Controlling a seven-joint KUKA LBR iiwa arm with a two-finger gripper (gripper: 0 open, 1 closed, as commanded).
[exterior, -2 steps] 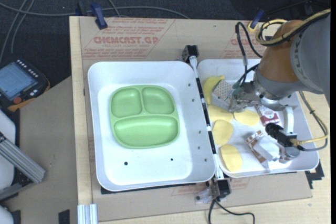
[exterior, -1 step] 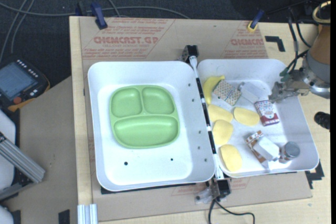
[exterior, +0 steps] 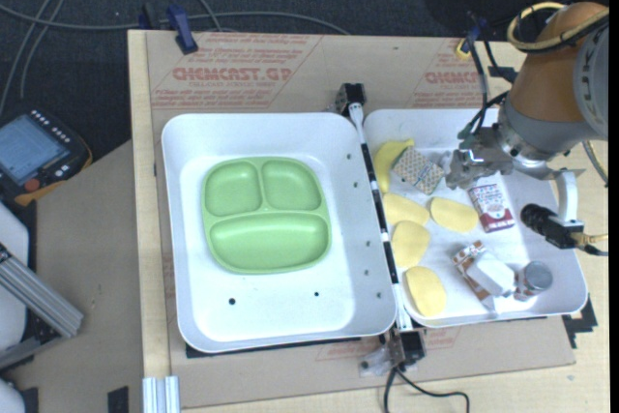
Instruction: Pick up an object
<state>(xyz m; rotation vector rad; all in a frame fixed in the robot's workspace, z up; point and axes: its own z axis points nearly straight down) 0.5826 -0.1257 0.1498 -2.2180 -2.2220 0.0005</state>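
The hand (exterior: 464, 160) hung low over the right shallow white bin (exterior: 571, 290), just beside a small checkered packet (exterior: 418, 171) lying among pale yellow chips (exterior: 410, 239). A green divided plastic plate (exterior: 267, 214) sat in the left bin (exterior: 184, 208).

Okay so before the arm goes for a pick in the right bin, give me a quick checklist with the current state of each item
1. Two-finger gripper over the right white bin: ok.
2. Finger opening: cannot tell, the wrist hides it.
3. Target under gripper: ok, a checkered packet and a red-and-white packet lie close by.
4. Items separated for a clean grasp: not ok, the flat yellow pieces crowd together.
5. Green divided plate in the left white bin out of the path: ok.
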